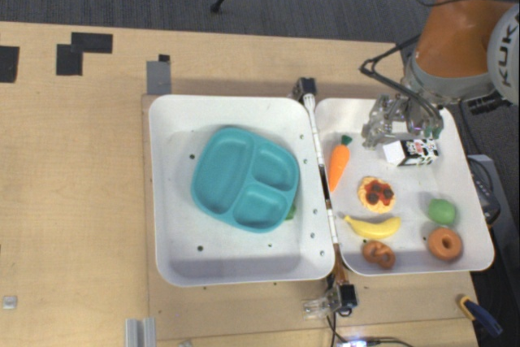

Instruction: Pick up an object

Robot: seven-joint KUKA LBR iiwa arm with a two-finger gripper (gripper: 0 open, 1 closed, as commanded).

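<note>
My gripper hangs over the far part of the right bin. A small white box with a black and red print lies just in front of it, touching or nearly touching it; whether the box is gripped cannot be made out. An orange carrot lies to the gripper's left by the bin's inner wall. Nearer the front are a round tart with dark red topping, a banana, a green fruit, a donut and a brown pastry.
The left bin holds a teal divided plate, with a bit of something green showing under its right edge. A ridge with a black clamp at its far end separates the bins. The arm's orange band looms at the upper right.
</note>
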